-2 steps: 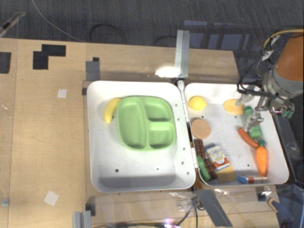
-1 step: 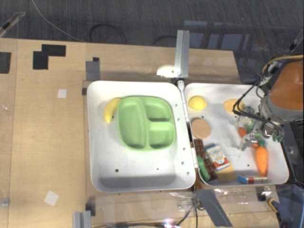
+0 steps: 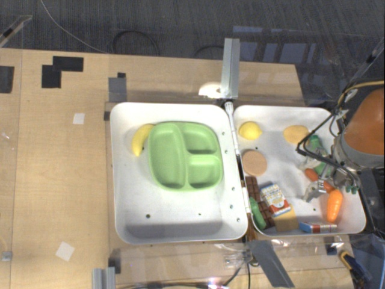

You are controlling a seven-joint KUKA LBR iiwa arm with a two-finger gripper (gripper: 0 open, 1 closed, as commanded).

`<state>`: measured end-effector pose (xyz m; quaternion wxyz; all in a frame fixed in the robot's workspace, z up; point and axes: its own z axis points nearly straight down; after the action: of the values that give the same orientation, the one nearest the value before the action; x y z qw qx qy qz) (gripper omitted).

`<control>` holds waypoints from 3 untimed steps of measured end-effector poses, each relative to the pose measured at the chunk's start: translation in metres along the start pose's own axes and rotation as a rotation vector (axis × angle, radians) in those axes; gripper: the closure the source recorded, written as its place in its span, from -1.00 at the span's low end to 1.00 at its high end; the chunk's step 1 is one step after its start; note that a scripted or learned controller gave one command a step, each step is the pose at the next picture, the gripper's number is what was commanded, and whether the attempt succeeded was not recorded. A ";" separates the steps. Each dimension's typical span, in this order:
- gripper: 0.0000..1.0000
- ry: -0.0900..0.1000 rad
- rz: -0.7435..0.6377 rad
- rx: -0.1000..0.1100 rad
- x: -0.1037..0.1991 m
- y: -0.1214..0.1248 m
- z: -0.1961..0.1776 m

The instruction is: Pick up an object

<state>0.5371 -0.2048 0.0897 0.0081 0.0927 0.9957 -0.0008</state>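
**Nothing lifted yet, pincer low in the right bin**

Far to its left I see a green tray (image 3: 183,155). My pincer (image 3: 320,184) hovers low; its opening I cannot tell. Just right lies the carrot (image 3: 334,205), ungrasped; the pick remains.

Count: two bins, roughly ten loose items.
You have two white bins: the left bin (image 3: 120,179) holds one green divided tray (image 3: 183,155) and one banana (image 3: 141,138). In the right bin (image 3: 283,114) you can count one lemon (image 3: 249,130), two round flat pieces, one carrot (image 3: 334,204), one small carton (image 3: 274,198), one marker (image 3: 317,227); the remaining items are too cluttered to count.
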 end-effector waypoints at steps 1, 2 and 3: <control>-1.00 -0.002 0.034 0.001 0.019 -0.004 -0.001; 1.00 -0.019 0.027 0.004 0.014 -0.003 -0.015; 1.00 0.002 -0.501 -0.002 -0.063 0.013 -0.037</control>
<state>0.6011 -0.2038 0.1276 0.0068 -0.1569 0.9876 -0.0019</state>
